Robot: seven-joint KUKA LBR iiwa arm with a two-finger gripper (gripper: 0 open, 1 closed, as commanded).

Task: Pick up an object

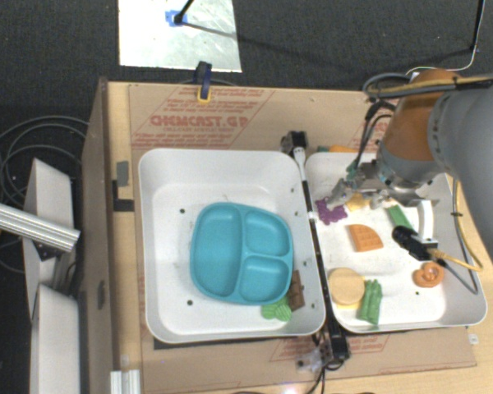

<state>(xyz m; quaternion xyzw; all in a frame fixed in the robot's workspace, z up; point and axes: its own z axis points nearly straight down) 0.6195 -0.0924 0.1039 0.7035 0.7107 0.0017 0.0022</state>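
My gripper hangs low over the top left part of the right bin, and the grey arm reaches in from the right. A purple toy lies just below and left of the gripper, close to the bin's left wall. A small yellow piece shows right beside the gripper, partly hidden by it. An orange wedge lies below that. A green piece sits to the gripper's right. I see nothing lifted off the bin floor.
Near the right bin's front lie a tan round piece, a green piece and a small orange round piece. The left bin holds a blue divided plate, with a green piece and a brown piece at its front right.
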